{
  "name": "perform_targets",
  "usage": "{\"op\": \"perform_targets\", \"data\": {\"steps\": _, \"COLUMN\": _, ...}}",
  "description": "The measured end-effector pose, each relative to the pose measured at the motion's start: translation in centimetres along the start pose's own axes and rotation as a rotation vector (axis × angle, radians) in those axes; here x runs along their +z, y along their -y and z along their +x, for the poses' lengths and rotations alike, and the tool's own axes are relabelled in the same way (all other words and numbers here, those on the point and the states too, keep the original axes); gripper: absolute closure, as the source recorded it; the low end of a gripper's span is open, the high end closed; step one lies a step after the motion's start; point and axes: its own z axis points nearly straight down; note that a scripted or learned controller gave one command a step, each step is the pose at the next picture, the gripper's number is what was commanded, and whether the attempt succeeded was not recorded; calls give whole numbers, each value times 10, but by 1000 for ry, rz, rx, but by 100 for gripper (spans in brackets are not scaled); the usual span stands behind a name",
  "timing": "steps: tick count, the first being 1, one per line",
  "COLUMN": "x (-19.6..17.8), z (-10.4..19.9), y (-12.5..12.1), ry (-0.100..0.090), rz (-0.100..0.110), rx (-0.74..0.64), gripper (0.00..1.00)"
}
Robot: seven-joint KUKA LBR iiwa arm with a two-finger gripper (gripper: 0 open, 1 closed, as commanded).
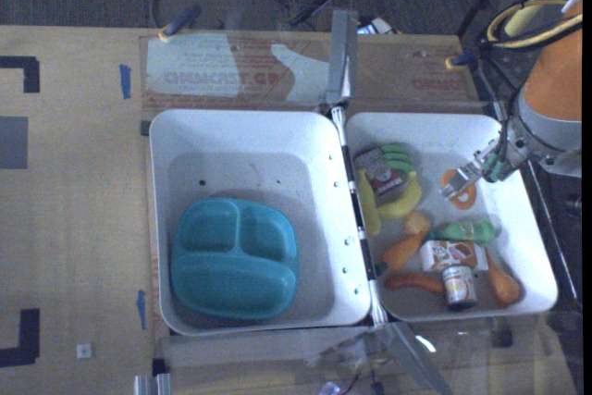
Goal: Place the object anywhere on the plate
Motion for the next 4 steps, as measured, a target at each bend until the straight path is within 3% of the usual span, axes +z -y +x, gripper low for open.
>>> {"op": "perform_targets", "data": {"steps": 1, "x": 25, "z": 82, "y": -16, "ry": -2, "rz": 3, "rx": -43, "gripper": 100}}
{"op": "perform_targets", "data": {"steps": 2, "x": 51, "z": 118, "y": -52, "ry": -4, "rz": 5, "rx": -227, "gripper": 100}}
{"op": "perform_targets", "data": {"steps": 3, "x": 14, "z": 181, "y": -93, "ry": 0, "rz": 0, "rx": -463, "gripper": 100}}
{"op": "perform_targets", "data": {"steps": 4, "x": 14, "z": 181, "y": -93, "ry": 0, "rz": 0, "rx": -463, "gripper": 0}}
